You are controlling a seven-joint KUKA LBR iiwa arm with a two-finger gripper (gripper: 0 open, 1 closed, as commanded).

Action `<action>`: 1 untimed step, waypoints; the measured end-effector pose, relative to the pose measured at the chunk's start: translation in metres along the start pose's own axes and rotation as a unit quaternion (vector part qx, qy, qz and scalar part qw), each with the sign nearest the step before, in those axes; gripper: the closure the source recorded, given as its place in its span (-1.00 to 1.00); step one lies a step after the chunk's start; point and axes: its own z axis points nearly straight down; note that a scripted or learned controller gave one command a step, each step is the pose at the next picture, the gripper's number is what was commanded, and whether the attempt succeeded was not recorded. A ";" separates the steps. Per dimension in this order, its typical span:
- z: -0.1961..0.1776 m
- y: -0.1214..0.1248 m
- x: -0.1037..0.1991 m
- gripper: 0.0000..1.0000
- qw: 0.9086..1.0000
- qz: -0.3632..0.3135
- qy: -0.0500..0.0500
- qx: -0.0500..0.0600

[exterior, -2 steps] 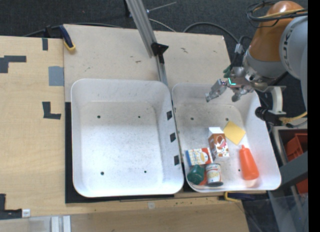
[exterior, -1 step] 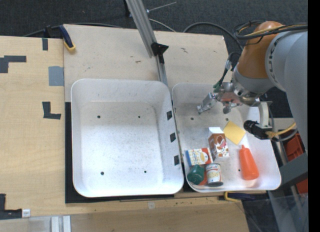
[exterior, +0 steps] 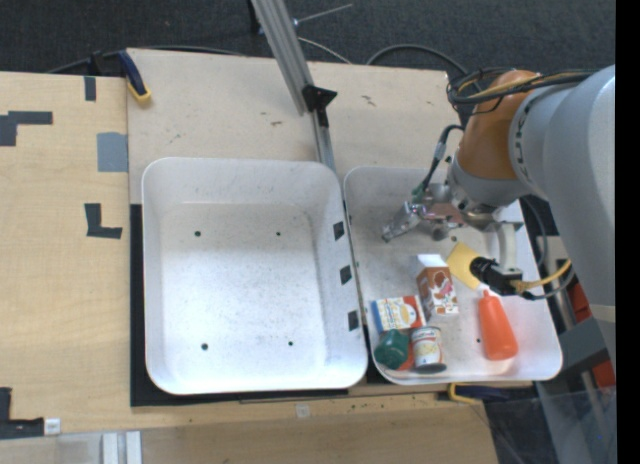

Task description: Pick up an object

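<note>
5 loose things sit in the right bin [exterior: 400, 169], all gathered toward the lower edge of the view. a small carton [exterior: 437, 292], red-brown with a pale top end, lies near the middle of the bin. just beside it on the left is a flat packet [exterior: 397, 311], white with a red band across the top and a small picture on its face. below the packet is a green round thing [exterior: 392, 349], dark and glossy, touching or nearly touching a small tin [exterior: 428, 348] with a red and white label and a pale lid. to the right of the carton and well apart from the tin, an orange bottle [exterior: 497, 329] lies on its side, narrower end pointing up the view.

the gripper [exterior: 392, 231] hangs over the bare, speckled floor in the upper part of the right bin, pointing toward the wall it shares with the left bin [exterior: 240, 252]. it is above and to the left of the carton and apart from all 5 things. nothing can be seen in its grasp, and from this angle i cannot tell whether it is open or closed. the grey arm [exterior: 575, 152] reaches in from the right.

the carton, packet and tin all carry print, but it is too small to read, and no brand can be made out.
</note>
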 end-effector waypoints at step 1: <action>-0.011 0.000 0.001 1.00 1.000 -0.001 0.001 0.001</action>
